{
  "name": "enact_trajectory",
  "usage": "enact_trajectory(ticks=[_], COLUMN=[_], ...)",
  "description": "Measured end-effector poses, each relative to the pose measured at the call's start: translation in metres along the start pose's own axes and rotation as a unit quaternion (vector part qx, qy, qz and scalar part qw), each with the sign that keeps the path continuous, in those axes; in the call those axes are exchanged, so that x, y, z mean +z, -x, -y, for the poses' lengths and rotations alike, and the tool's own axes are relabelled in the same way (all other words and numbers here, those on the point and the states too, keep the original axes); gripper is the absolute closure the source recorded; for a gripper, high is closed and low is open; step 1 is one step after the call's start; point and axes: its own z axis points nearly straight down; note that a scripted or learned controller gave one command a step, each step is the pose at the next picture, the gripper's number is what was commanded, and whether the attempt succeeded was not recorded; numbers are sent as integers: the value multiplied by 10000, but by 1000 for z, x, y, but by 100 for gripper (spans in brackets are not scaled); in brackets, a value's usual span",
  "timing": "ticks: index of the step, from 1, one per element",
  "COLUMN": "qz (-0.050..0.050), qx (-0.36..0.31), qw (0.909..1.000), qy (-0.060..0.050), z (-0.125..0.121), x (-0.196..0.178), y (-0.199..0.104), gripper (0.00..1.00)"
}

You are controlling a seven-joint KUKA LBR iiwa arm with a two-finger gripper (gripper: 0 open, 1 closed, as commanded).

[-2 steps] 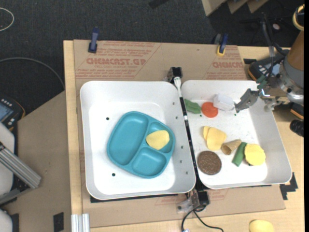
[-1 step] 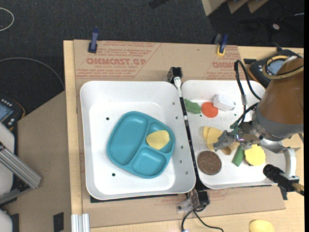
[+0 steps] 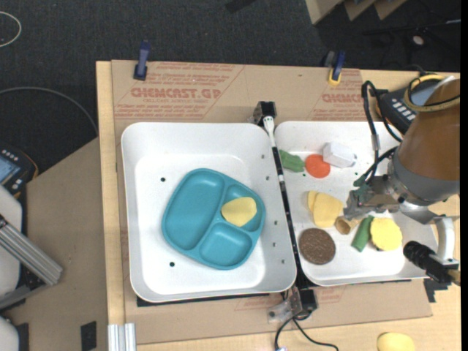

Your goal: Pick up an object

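My gripper (image 3: 362,205) is low in the right bin (image 3: 351,275), near its middle right. Below it lie a small tan piece (image 3: 342,226), a green stick (image 3: 360,236) and a yellow round piece (image 3: 385,233). To its left lies a yellow wedge (image 3: 325,209), with a brown disc (image 3: 317,246) in front of that. Farther back are a green piece (image 3: 292,161), an orange disc (image 3: 317,167) and a white block (image 3: 338,153). I see nothing held in the gripper.
The left bin (image 3: 146,196) holds a teal divided plate (image 3: 194,221) with a pale yellow piece (image 3: 238,210) in its right compartment. The arm's orange band (image 3: 431,145) overhangs the right bin's right side. Clamps (image 3: 142,59) sit on the board's back edge.
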Motion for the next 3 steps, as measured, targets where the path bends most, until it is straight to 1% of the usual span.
enact_trajectory(ticks=[1, 2, 3], qz=[-13, 23, -11], qx=[13, -15, -2], qw=[10000, 10000, 10000], qy=[-70, 88, -71], z=[4, -2, -57], x=[102, -158, 6], y=[27, 41, 66], gripper=[100, 100, 100])
